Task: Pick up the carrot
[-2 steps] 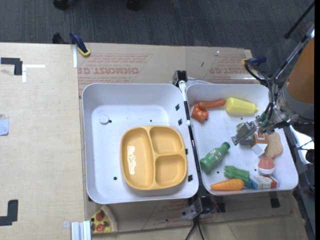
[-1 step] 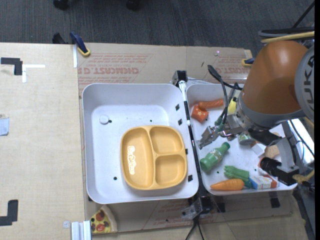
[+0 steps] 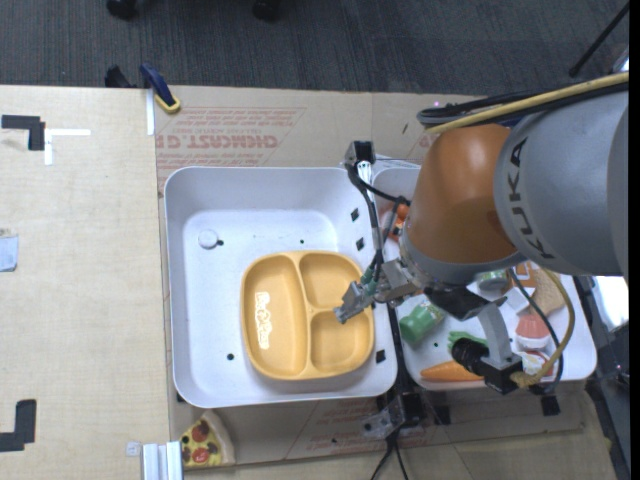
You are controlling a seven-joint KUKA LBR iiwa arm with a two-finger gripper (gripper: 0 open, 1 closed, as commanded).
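Near the right bin's [image 3: 585, 373] front edge lies the carrot [image 3: 452, 373], orange and on its side, just beside a green toy [image 3: 420, 321] and partly under the arm's [image 3: 520, 188] black hardware. Above the seam between bins hangs the gripper [image 3: 352, 305], its tip over the right rim of a yellow divided plate [image 3: 300, 313] in the left bin [image 3: 190, 268]; whether it is clenched or released cannot be told.

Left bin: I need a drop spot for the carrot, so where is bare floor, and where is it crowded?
Left bin: bare floor above and left of the yellow tray. Right bin: crowded with the carrot, green pieces and the arm.
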